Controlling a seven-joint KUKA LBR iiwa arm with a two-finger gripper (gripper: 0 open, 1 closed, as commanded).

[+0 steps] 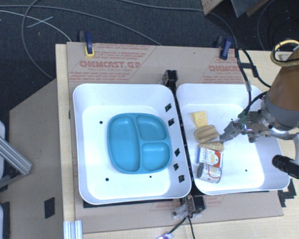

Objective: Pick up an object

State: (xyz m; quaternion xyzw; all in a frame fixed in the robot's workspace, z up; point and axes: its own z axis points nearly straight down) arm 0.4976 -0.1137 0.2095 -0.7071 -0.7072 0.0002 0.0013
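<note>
Nothing lifted yet. Gripper low in right bin, right of centre frame; cannot tell its grip. Just left: tan block, yellow piece, can, all resting. Grasp and lift remaining. Left bin holding blue divided tray. Cardboard bench, cables on dark floor.

Two white bins sit side by side. The one far from the gripper holds one blue tray. The nearer one holds three items: one yellow block, one tan block, one can.
</note>
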